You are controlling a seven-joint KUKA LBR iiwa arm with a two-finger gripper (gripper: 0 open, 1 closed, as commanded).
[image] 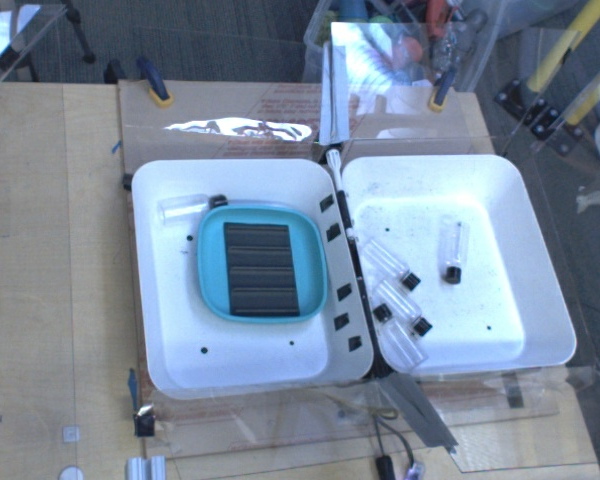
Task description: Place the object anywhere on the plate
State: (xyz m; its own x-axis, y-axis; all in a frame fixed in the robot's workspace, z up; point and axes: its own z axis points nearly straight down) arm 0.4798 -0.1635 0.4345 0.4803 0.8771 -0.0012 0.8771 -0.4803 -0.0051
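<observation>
A teal square plate (212,268) lies in the left bin (170,358), with a dark ribbed block (261,269) resting on its middle. A clear tube with a black cap (190,206) lies just behind the plate, at the bin's back left. In the right bin (510,258) lie several clear tubes with black caps: one (452,253) stands apart toward the middle right, and others (394,290) cluster along the left wall.
A row of black clips (337,268) runs along the divider between the bins. A clear crate of coloured items (410,8) stands behind the bins. Cardboard (230,118) lies under the bins' back edge.
</observation>
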